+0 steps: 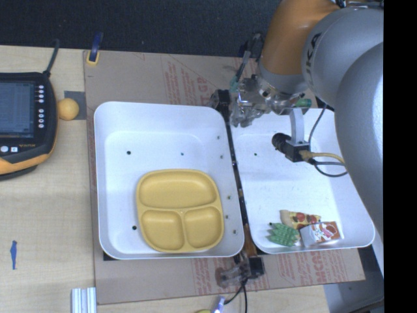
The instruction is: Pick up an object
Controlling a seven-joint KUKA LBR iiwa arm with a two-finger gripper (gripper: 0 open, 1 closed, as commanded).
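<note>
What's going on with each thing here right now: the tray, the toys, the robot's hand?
Yellow divided tray: flat in left bin, nothing in it.
Green toy: lying in right bin, near corner.
Pizza slice toy: beside it.
Red-white packet: beside them.
Gripper: above bins' far edge.

— What sits at the table's (45, 240) left edge?
— A control pendant (23, 126) with a dark screen, and a yellow ball (68, 108) just beside it.
— Anything else?
— A blue clip (95, 47) on the brown cardboard sheet (163, 74).
</note>
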